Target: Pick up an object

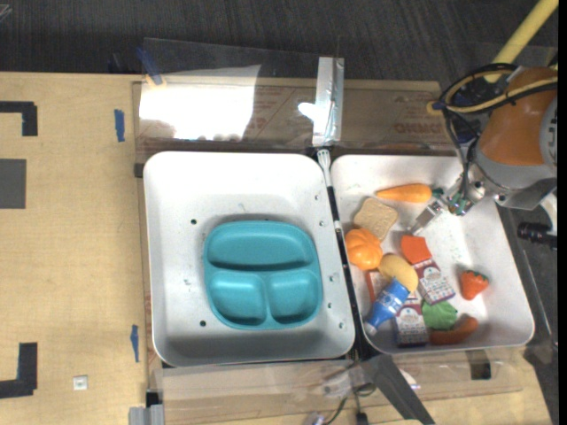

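On the bench, two white bins sit side by side. Left bin holds a teal tray, with three compartments, at its middle. Right bin, just right of the tray's bin, holds a heap of toy food: an orange pepper nearest the tray, a cracker above it, a carrot at the top, a yellow piece, a blue bottle, small cartons, a green piece and, farthest from the tray, a strawberry. Gripper hangs just right of the cracker and below the carrot, low over the heap. Its jaws look slightly parted, with nothing between them. By this view, nothing is picked up; closing on a toy and lifting remain.
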Robot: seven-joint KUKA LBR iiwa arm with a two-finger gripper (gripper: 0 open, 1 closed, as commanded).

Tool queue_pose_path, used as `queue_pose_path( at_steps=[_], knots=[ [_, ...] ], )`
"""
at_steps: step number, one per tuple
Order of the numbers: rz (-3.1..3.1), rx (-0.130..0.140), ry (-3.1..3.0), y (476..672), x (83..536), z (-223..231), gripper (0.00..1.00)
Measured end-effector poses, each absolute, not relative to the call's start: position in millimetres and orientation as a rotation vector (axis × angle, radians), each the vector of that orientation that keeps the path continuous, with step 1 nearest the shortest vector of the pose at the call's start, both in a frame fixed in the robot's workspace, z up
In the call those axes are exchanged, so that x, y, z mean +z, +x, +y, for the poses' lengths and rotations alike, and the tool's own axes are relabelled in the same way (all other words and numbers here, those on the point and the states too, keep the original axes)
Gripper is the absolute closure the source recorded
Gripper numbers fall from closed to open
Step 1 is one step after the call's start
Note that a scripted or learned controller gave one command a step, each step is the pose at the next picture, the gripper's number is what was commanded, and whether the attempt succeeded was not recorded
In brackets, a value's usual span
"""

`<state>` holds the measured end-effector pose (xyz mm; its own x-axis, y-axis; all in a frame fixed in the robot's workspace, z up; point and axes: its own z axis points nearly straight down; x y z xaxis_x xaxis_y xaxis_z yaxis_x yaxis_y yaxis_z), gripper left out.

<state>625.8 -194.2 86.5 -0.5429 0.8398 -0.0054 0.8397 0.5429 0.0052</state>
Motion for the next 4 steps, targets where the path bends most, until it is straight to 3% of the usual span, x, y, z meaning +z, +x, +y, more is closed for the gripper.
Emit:
queue_pose_path(
  at_steps=[1,2,3,4],
  knots=[
    [2.753,0.003,1.498,625.8,86.5,-194.1,0.00],
    [2.626,0.002,1.716,531.7,155.2,-206.6,0.00],
    [2.509,0.000,1.897,560.6,104.8,-113.8,0.00],
    [2.488,-0.027,1.979,650.4,87.8,-138.2,0.00]
  ],
)
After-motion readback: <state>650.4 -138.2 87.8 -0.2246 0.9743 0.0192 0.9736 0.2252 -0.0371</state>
